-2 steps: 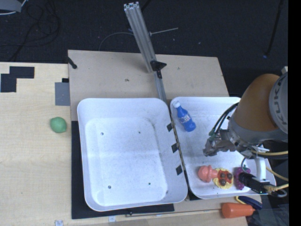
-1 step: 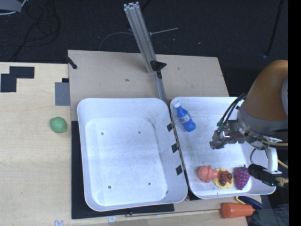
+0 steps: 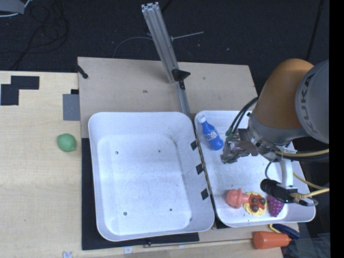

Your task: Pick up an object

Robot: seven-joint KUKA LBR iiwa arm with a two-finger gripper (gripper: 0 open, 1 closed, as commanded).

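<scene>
My gripper [image 3: 232,153] hangs over the middle of the right bin [image 3: 242,181], just right of a blue bottle with a white cap [image 3: 210,135] that lies near the bin's back left corner. Nothing shows between the gripper's tips. Along the bin's front wall lie a pink toy [image 3: 235,197], a yellow and red toy [image 3: 255,203] and a purple bunch of grapes [image 3: 275,205]. The grey arm with its orange band [image 3: 285,93] covers the bin's back right part.
The left bin [image 3: 107,123] sits beside the right one. A green ball [image 3: 66,142] rests on the wooden bench at the left. An orange object [image 3: 270,239] lies in front of the right bin. An aluminium bar [image 3: 161,39] slants up behind the bins.
</scene>
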